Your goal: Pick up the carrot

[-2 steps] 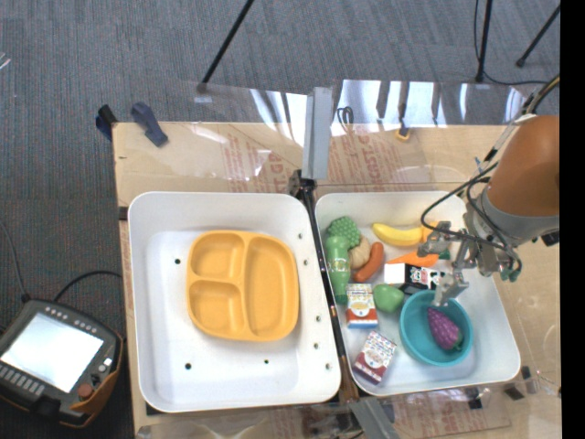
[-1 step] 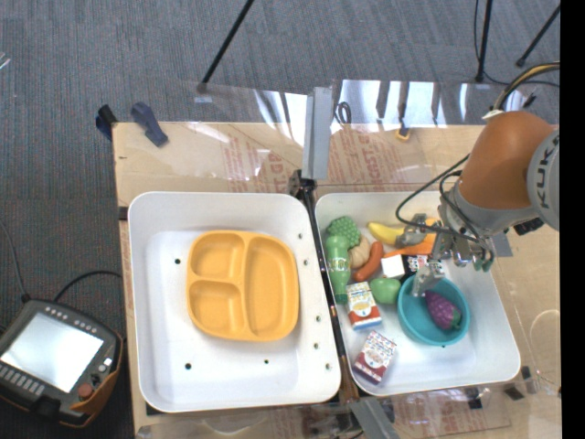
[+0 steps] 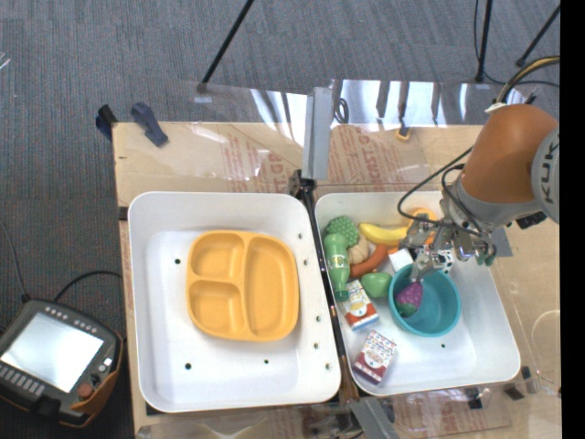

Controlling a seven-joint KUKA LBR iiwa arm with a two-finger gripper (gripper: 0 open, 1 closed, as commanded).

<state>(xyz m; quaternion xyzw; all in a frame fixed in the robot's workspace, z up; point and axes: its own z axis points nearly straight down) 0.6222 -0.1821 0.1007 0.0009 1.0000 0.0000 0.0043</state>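
Where the right bin [image 3: 494, 350] crowds, carrot [image 3: 370, 262] just left of jaws [image 3: 422, 265], apparently apart; their spread indiscernible.

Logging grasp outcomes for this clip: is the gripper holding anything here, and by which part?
It cannot be told. The gripper sits over the teal bowl, right above a purple item. The carrot lies untouched beside the banana.

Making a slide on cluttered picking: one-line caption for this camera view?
Gripper over the teal bowl in the right bin; carrot beside the banana; yellow plate in the left bin.
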